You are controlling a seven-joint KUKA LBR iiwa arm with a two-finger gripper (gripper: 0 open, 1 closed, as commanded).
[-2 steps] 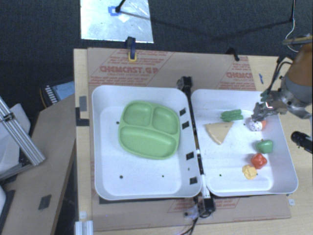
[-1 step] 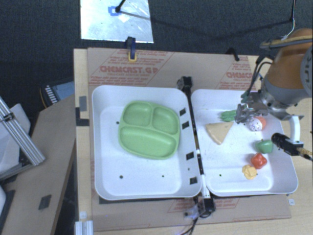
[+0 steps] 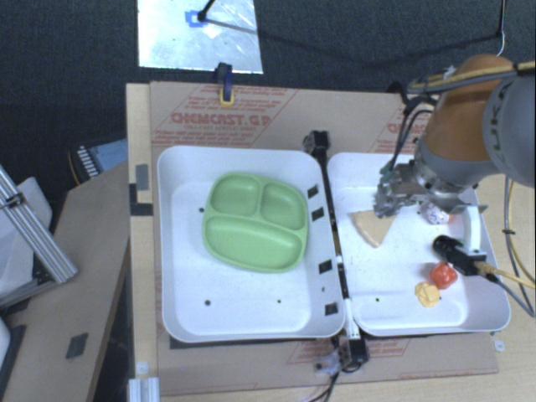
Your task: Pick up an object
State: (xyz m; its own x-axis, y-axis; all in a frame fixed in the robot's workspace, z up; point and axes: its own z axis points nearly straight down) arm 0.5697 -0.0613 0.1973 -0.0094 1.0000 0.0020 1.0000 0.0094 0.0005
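**A:** In the camera view, where is the gripper?

**B:** The gripper (image 3: 388, 203) is down inside the right bin (image 3: 394, 268), right at the far edge of the tan wedge (image 3: 369, 228). The grey arm (image 3: 459, 162), with its orange band (image 3: 469, 115), rises from there up and toward the view's right of the wedge.

**A:** Wide or narrow?

**B:** I cannot tell. From this height the tip is a grey cluster, and its opening can't be read. I also can't tell whether it touches the wedge or hangs just over it.

**A:** And the things it could pick up?

**B:** The wedge lies flat on the bin floor, pointing toward the near side. A small white piece (image 3: 435, 216) sits to the view's right of the wedge, about level with its far edge. A red piece (image 3: 444, 275) lies right of the wedge and nearer the camera. A yellow piece (image 3: 427, 293) is just beside the red one, nearer still.

**A:** What lies on the wedge's other side?

**B:** The left bin (image 3: 184, 268) is to the view's left of the wedge, past the divider between the bins. A green divided plate (image 3: 255, 222) lies in it, well apart from the wedge. Both bins rest on a cardboard sheet with red lettering (image 3: 222, 117), which lies on the tabletop (image 3: 105, 249).
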